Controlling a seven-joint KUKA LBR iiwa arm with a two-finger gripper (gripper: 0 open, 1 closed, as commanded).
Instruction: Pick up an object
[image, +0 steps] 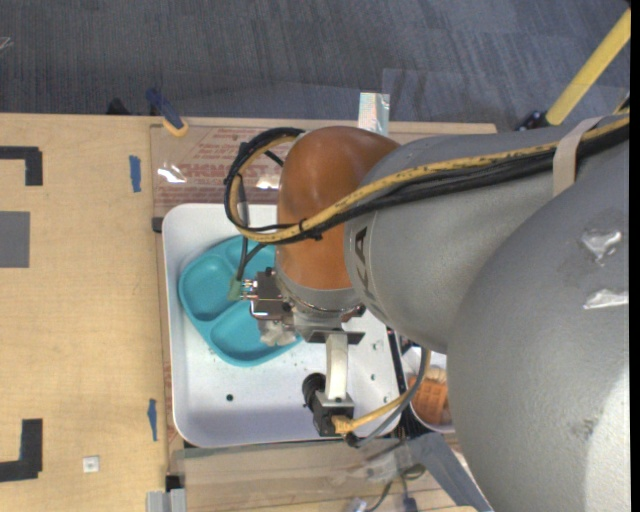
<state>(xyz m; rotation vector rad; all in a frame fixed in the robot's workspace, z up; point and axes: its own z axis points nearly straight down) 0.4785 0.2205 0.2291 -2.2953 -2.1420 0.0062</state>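
A teal, bowl-like plastic object (212, 295) lies in the left white bin (205, 415), toward its upper left. My gripper (272, 322) hangs below the orange wrist band, right over the teal object's right edge. From above, the wrist hides the gripper's tips and their contact with the object. I cannot tell whether anything is held.
The grey arm covers the right bin and most of the view's right side. An orange-brown thing (437, 397) peeks out under the arm in the right bin. A cardboard surface (80, 300) with black marks spreads left of the bins.
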